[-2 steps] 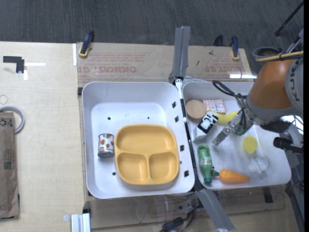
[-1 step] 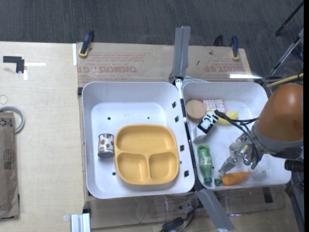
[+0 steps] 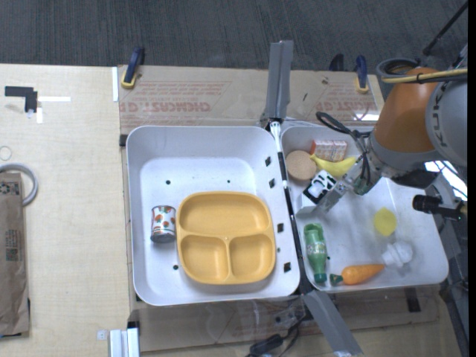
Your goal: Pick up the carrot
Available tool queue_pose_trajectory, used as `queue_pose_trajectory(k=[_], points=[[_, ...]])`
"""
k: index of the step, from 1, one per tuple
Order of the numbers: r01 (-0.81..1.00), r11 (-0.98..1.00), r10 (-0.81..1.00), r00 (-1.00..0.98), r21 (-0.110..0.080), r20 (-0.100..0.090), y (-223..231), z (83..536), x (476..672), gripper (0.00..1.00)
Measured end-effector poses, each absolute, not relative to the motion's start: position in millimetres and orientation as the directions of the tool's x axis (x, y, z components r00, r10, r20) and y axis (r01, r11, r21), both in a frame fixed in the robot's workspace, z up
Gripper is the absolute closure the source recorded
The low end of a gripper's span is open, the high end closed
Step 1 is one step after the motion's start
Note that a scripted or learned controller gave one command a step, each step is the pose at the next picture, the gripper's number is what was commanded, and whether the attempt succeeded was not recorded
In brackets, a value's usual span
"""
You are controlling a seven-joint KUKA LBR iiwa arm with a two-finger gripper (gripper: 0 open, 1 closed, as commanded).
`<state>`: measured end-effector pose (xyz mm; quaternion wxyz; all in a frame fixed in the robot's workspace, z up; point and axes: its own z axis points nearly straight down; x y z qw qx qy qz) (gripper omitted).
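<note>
Reading CHEMC on cardboard (image 3: 195, 97), carrot (image 3: 358, 274) in right bin (image 3: 431, 270), tool (image 3: 321, 203) apart

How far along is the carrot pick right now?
Nothing looks done: the carrot lies on the floor of the right bin, near its front edge beside the green bottle. In hand: the gripper hangs over the bin's left part, well short of it. Left: reach, grasp, lift.
</note>
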<state>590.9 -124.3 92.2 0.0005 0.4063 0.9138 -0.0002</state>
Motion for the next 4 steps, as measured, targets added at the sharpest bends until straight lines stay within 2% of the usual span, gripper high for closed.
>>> queue_pose_trajectory(k=[1,2,3,4], points=[[0.753,0.658,0.753,-0.658,0.001,-0.005,-107.4,92.7,521.2,0.00],[0.839,0.543,0.839,-0.543,0.020,-0.028,-105.6,99.0,486.2,0.00],[0.839,0.543,0.840,-0.543,0.020,-0.027,-105.7,98.9,486.1,0.00],[0.902,0.432,0.902,-0.432,0.013,-0.018,-106.2,96.5,482.2,0.00]])
